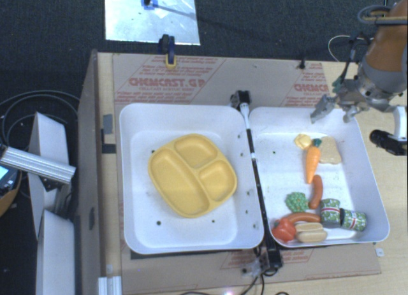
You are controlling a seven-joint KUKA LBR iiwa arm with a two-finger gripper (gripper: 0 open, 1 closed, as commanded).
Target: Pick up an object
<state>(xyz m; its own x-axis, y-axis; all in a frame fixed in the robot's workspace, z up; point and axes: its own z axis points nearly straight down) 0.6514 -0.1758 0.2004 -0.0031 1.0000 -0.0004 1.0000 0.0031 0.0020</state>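
From the overhead camera, my jaws (336,110) hang above the far right corner of the right bin (373,179), spread wide with nothing between them; one finger (319,109) points down toward the bin's far rim and the other sits to its right. My grey wrist and the orange band (386,48) rise behind them at the right edge of the view.

The things I could pick all lie in the right bin, well below my jaws. A toy carrot (311,163) lies lengthwise near the bin's middle, with a small yellow piece (303,141) just beside its top and a pale slice of bread (330,150) touching its right side. Nearer the front are a sausage (315,192), a green clump of peas (296,201), a red tomato piece (284,230), a hot dog (310,230) and two green-and-white cans (344,216) lying against the near rim.

The left bin (137,160) holds a yellow divided plate (192,174), lying flat near its middle. Both bins rest on a cardboard-covered worktop (191,77).
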